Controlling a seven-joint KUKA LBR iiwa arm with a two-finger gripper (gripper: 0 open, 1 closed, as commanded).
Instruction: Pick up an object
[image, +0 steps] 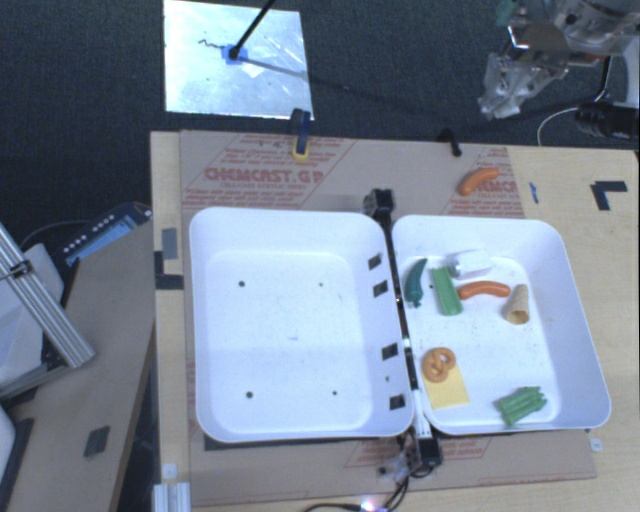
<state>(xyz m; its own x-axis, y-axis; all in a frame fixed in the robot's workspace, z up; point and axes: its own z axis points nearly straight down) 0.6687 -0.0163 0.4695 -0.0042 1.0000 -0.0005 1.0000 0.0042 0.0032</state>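
While the gripper (512, 88) hung beyond the far edge of the right bin (570, 300), well clear of it, whether its metal tips were apart or together could not be told; inside that smooth white bin lay a glossy orange sausage (483, 290), just beside a green cylinder (446, 291); a tan cone (516, 304), a knotted pretzel (438, 363) and ridged green beans (521, 403) lay nearby.
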